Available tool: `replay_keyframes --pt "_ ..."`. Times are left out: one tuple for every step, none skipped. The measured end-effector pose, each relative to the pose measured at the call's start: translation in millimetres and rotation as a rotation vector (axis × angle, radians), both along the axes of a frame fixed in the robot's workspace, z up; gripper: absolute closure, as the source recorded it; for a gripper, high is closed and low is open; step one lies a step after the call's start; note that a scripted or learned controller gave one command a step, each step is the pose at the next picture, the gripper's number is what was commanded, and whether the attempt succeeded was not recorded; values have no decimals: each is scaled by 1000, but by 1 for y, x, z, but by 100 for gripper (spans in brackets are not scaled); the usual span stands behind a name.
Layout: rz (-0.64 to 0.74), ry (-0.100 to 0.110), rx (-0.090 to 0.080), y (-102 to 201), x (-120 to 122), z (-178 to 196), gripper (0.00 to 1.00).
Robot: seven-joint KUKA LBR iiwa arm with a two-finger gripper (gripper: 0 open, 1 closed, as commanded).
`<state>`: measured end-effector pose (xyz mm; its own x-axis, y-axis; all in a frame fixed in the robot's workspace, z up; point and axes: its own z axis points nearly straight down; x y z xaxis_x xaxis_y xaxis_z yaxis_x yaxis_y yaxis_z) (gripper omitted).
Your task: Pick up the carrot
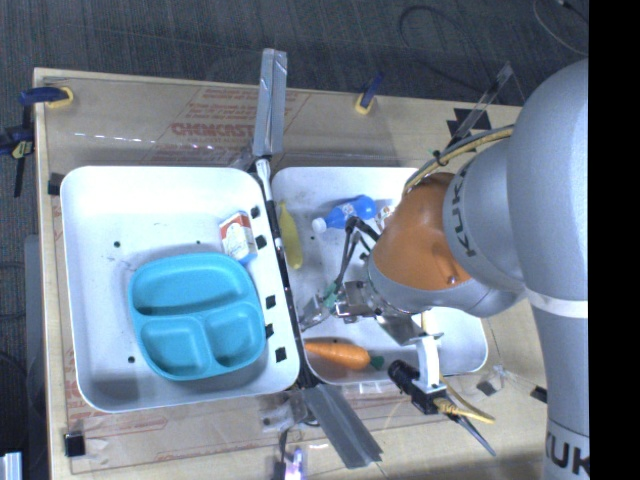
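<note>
The table [150, 118] carries 2 shallow white bins side by side. The left bin [90, 228] holds a blue 3-compartment tray [195, 313] and, just beside its upper right corner, a small red-and-white packet [236, 236] leaning toward the divider. In the right bin [470, 353], the carrot [338, 353] lies flat near the front wall, its orange body pointing left and its green end to the right. A yellow banana-like item [290, 235] lies along the left wall of that bin, and a blue-and-white item [350, 211] sits toward the back. The grey arm with its orange band [425, 248] hangs over the right bin. The gripper [335, 303] sits just above the carrot, apart from it; whether the fingers are spread or closed cannot be told.
</note>
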<state>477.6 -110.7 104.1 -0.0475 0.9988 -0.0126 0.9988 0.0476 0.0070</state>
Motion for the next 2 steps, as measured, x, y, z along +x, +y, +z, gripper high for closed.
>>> replay_keyframes --pt "51 10 12 -17 -1 105 0" --pt "243 -6 -20 -2 1 -9 0"
